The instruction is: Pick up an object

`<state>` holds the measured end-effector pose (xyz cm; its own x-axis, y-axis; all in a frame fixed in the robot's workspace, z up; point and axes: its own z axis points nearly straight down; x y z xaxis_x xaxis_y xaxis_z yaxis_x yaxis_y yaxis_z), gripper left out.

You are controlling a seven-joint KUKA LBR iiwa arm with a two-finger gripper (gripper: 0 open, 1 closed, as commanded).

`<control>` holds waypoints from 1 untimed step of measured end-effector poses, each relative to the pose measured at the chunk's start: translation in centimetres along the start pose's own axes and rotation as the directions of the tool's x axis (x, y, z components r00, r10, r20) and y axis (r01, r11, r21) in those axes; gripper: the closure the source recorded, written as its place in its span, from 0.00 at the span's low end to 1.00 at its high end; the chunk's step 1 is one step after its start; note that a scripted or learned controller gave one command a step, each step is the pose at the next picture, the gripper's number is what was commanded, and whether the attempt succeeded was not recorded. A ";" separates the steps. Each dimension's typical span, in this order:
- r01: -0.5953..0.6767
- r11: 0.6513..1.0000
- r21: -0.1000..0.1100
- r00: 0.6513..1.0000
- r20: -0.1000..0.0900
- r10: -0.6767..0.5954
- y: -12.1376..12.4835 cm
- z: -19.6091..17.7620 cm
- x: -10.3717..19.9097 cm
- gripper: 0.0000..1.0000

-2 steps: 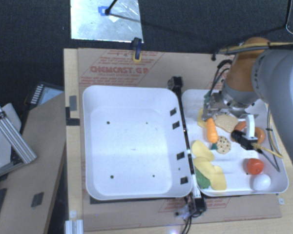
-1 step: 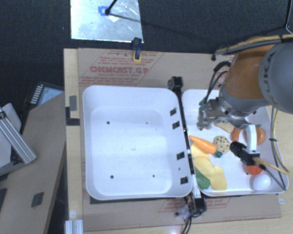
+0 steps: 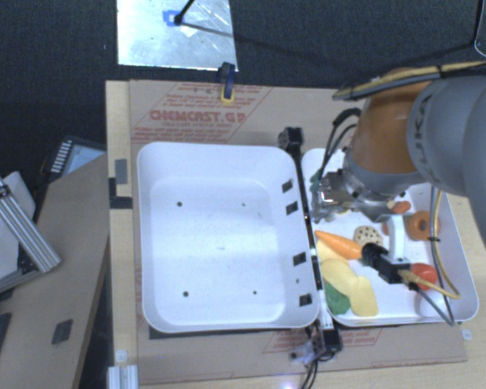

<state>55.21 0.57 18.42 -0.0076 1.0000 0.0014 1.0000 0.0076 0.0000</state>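
The arm (image 3: 437,136) reached in from 3 o'clock, and its orange band (image 3: 385,140) hung over the right bin (image 3: 466,297). The gripper (image 3: 325,199) sat low at that bin's 10 o'clock part, close to the wall it shared with the left bin (image 3: 219,241). The wrist hid too much of it, so I could not tell whether the jaws were released or clenched, and nothing could be seen held between them.

The things to be picked all lay in the right bin. A carrot (image 3: 340,244) lay just beside the gripper at its 5 o'clock, tip pointing toward 9 o'clock. At the carrot's 6 o'clock lay a yellow piece (image 3: 352,288), touching a green piece (image 3: 334,298) at its 7 o'clock, near the bin's 7 o'clock corner. A speckled round thing (image 3: 367,235) rested at the carrot's 2 o'clock, just beside it. An orange ring (image 3: 419,225) lay toward the bin's 3 o'clock side, and a red thing (image 3: 424,272) sat at the ring's 6 o'clock.

Both bins rested on a printed cardboard sheet (image 3: 202,108) spread over the tabletop (image 3: 117,136).
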 end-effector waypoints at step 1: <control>0.000 1.000 0.003 1.000 0.000 0.000 -4.1 0.0 3.6 1.00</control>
<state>51.05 4.17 18.39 -0.0074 1.0000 0.0018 1.0000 0.0074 -0.0028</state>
